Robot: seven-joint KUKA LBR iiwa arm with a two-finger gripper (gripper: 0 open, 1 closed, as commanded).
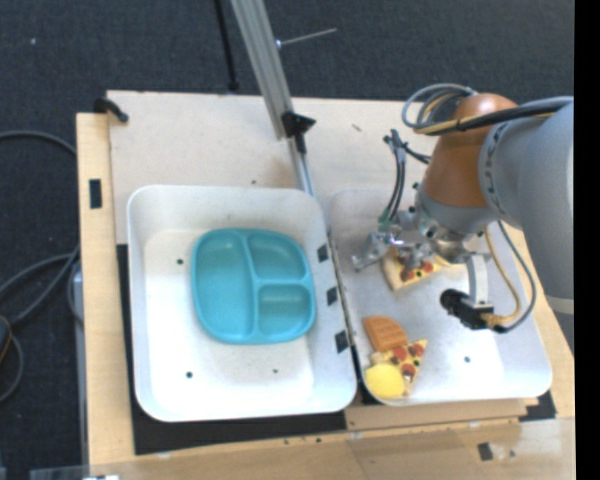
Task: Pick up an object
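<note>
— Gripper (408, 253) sits low in the right bin (520, 363), right over that pizza-slice toy (412, 271). See it?

— Yes. Is it holding the slice?

— Can't tell from here; the wrist hides whether it's wide or closed, and whether it touches.

— What else is in that bin?

— Near the front corner by the divider: an orange bread-like piece (383, 332), a second pizza slice (412, 356) and a yellow lemon (384, 380), all bunched together.

— And the left bin (160, 218)?

— Just a turquoise divided plate (252, 286), lying flat near the middle.
</note>
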